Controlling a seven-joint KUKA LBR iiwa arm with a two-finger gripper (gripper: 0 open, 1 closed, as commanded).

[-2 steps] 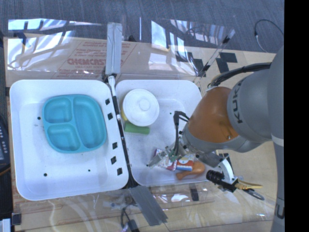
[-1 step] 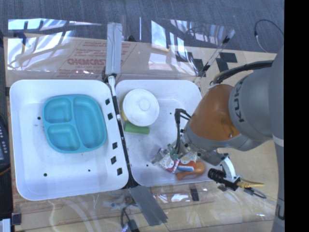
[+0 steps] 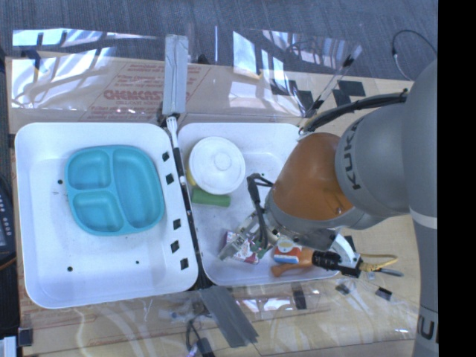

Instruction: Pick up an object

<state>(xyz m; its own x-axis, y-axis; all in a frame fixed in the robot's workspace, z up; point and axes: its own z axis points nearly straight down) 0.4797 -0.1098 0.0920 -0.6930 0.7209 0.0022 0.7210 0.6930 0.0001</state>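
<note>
End effector sits low in right bin, touching crumpled packet; finger state cannot be determined. Arm marked "KUKA"; worktop sheet reads "CHEMCAST".

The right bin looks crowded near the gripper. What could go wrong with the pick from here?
1. The gripper is low among small items packed together in the right bin, so it may push them aside or catch two at once.
2. The orange and white object lies close under the wrist, near the bin's front wall, and could be shoved against it.
3. The white round lid and green piece are close by and could be bumped.
</note>
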